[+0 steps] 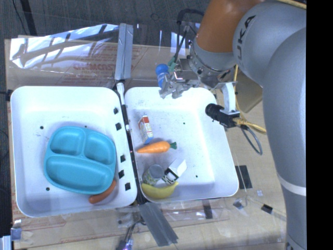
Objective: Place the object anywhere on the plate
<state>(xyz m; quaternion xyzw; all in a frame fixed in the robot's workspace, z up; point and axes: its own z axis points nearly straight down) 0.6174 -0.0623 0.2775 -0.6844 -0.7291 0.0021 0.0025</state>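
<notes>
A blue divided plate point(80, 158) lies in the left bin point(31, 103). My gripper point(171, 90) hangs over the far edge of the right bin point(208, 155), above its back left corner. Nothing can be seen held in it. Below it in the right bin lie a small red and white carton point(145, 127) and an orange carrot point(154, 148) with a green top. A yellow bowl point(158, 189) at that bin's front edge holds a can point(153, 174) and a pale wrapped item point(175, 171).
A brown sausage point(103, 194) lies against the plate's front right rim in the left bin. A metal divider point(124, 134) runs between the two bins. Crinkled clear plastic point(67, 40) covers the bench behind the left bin.
</notes>
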